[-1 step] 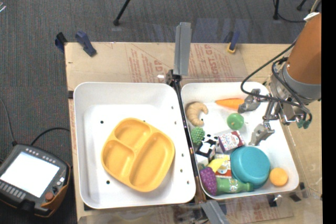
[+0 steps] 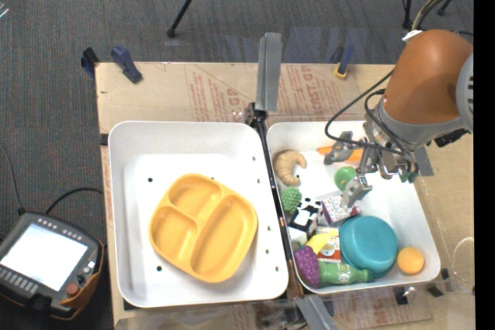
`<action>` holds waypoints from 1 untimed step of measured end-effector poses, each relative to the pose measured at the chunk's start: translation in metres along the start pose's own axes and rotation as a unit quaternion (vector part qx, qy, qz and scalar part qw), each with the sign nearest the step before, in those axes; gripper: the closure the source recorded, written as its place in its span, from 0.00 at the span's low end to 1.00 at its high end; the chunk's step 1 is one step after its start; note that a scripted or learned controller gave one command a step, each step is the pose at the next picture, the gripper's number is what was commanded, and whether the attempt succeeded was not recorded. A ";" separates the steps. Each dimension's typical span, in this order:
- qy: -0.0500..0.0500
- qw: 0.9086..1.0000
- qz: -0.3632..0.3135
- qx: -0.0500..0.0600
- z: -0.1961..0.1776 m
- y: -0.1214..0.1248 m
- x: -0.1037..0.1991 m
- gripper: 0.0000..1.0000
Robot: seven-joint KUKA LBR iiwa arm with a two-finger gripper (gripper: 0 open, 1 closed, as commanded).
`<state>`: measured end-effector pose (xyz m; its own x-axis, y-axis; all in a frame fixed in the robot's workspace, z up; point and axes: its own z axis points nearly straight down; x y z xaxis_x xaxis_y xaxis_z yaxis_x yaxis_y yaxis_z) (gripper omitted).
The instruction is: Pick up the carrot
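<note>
The carrot (image 2: 326,151) lies near the far edge of the right bin (image 2: 427,222). Just its orange ends show, because the gripper's body covers its middle. My gripper (image 2: 357,175) hangs low over the far middle of that bin, right over and just in front of the carrot. Its tip points down and left toward a small green ball (image 2: 343,177). Nothing can be seen held in it.
A croissant (image 2: 290,165), a green bumpy toy (image 2: 291,199), a black-and-white cube (image 2: 308,214), a teal bowl (image 2: 370,243), an orange ball (image 2: 410,260), purple grapes (image 2: 307,265) and a green bottle (image 2: 344,273) crowd the right bin. A yellow divided plate (image 2: 205,226) lies in the left bin (image 2: 131,158).
</note>
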<state>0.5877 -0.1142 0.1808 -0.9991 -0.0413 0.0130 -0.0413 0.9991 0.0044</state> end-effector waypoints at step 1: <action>-0.009 1.000 0.020 0.002 0.071 -0.024 -0.044 0.00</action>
<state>0.6320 -0.1360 0.1089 -1.0000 -0.0021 -0.0046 -0.0021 1.0000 0.0003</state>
